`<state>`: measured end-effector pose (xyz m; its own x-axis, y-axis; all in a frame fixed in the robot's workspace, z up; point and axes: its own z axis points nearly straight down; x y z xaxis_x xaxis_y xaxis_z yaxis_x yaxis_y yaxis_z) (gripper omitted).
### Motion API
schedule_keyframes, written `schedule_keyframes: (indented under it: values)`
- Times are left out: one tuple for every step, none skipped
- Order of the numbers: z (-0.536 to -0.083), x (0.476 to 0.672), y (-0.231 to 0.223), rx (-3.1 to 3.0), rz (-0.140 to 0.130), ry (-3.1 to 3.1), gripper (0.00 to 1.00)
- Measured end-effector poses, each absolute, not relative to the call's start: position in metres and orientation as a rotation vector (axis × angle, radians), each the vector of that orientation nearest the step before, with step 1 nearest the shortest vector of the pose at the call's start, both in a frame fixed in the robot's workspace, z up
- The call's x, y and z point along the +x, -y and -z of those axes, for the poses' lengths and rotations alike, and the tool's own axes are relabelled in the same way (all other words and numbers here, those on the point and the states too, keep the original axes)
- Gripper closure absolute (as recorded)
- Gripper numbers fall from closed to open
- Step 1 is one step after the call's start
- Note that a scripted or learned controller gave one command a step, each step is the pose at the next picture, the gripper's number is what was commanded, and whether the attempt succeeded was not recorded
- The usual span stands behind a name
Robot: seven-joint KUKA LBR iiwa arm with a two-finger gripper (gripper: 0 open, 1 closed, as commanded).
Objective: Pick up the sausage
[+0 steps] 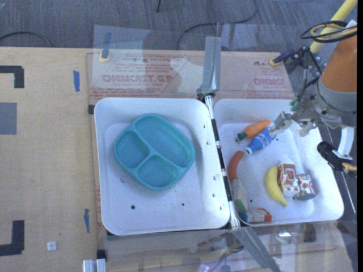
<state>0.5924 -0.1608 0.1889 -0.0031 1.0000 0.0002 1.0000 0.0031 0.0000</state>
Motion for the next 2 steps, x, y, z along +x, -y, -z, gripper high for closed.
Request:
schedule_keyframes:
  values:
    - [-0.244, 0.610, 0.182, -2.251, 0.001, 2.195, 0.00]
    - [-0.142, 0.588, 0.101, -2.217, 0.000, 2.227, 0.00]
